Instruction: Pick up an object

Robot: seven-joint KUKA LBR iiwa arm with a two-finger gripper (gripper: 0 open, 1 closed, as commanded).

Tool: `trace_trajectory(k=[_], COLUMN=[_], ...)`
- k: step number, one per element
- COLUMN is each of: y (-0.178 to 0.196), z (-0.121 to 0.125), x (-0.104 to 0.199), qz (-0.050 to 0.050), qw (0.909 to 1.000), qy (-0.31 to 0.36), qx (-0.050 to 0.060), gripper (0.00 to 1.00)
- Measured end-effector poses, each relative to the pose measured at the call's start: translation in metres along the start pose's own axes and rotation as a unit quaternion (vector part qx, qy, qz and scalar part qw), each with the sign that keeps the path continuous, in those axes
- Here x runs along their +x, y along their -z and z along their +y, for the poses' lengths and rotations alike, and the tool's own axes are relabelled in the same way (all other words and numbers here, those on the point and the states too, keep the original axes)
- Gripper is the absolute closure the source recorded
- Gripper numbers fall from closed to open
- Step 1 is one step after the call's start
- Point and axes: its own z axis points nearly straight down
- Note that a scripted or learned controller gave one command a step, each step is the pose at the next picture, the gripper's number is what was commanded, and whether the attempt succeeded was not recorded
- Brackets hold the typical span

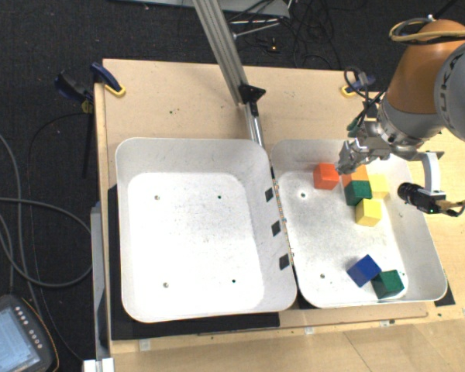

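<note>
- Carpet (31, 45), dark, with cables, surrounds a wooden bench (178, 99).
- Left bin (139, 157) sits beside right bin (306, 285), which bears blocks (364, 200).
- Gripper (349, 160) hangs by the orange block (325, 176); finger state unclear.

Fingers: I can't tell if they're open or shut; the gripper (349, 160) tip is a dark blur against the bin (418, 262) wall.
Arm: I see it cut off by the right edge, so only the orange band (418, 72) and wrist are in frame.
Orange block (359, 175): just beside the jaws, partly covered by the wrist; I can't make out its full shape.
Red block (325, 176): close to the jaws; I can't tell whether they touch.
Yellow block (378, 185): its far side sits under the wrist.
Tablet (12, 339): bottom-left corner, well away from the jaws, cut by the frame; screen unreadable.
</note>
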Motion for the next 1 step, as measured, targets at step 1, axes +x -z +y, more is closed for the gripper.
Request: trace_trajectory(k=[1], y=[0.0498], z=[0.0018], x=[0.0], qz=[0.0], qw=[1.0], qy=[0.0], qx=[0.0], gripper=[1.0])
